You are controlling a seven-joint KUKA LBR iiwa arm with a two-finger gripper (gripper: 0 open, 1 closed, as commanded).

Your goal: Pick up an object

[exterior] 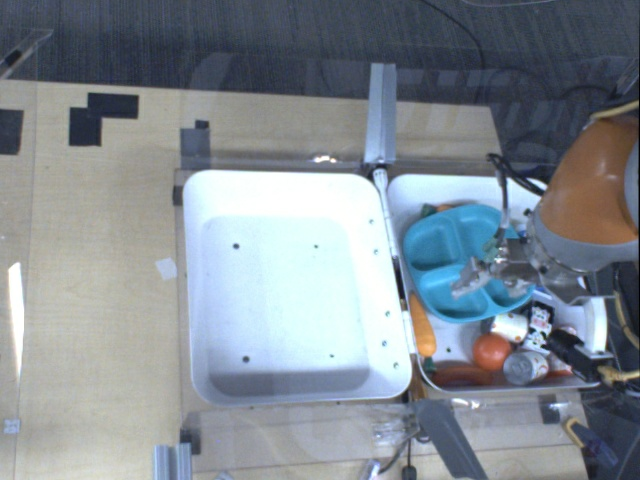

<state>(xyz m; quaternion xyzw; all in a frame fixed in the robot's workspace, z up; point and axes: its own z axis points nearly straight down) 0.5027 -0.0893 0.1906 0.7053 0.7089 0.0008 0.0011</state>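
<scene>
The claw (478, 276) hangs over the blue dish (445, 253); if it grips, I cannot tell. Nothing looks lifted yet.

two white bins (285, 193), one blue tray (450, 253)

Bins: your two shallow white plastic bins (290, 193) look smooth, slightly glossy.
Bench: your pale wooden bench top (90, 268) looks matt.
Tray: your blue divided plastic tray (450, 248) looks glossy.
</scene>
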